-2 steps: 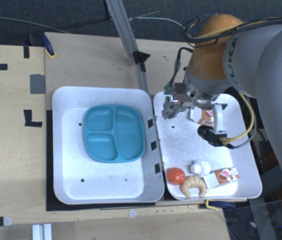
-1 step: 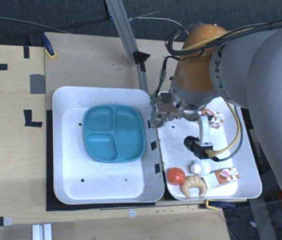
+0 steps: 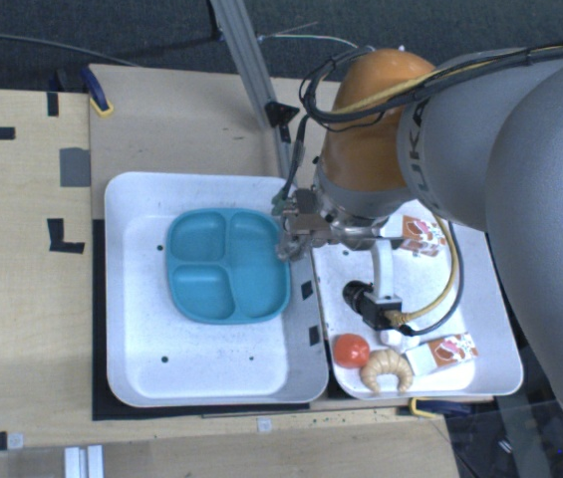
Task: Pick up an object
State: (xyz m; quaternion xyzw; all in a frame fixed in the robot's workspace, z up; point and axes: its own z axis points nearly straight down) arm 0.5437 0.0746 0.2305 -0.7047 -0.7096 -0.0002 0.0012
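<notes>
Nearest us, in the right bin point(image 3: 496, 362), we see a croissant point(image 3: 389, 368) just beside a red ball point(image 3: 351, 349). Farther back the gripper point(image 3: 292, 235) hangs at the blue plate's point(image 3: 226, 267) right rim in the left bin point(image 3: 141, 302); we cannot tell whether it is spread or closed.

You're in a robot lab: grey industrial arm point(image 3: 500, 137), plywood bench point(image 3: 22, 297) with black tape marks point(image 3: 62, 235) left of the gripper point(image 3: 294, 237) jaws, white bins point(image 3: 127, 267) beneath them, dark carpet point(image 3: 82, 8) beyond.
</notes>
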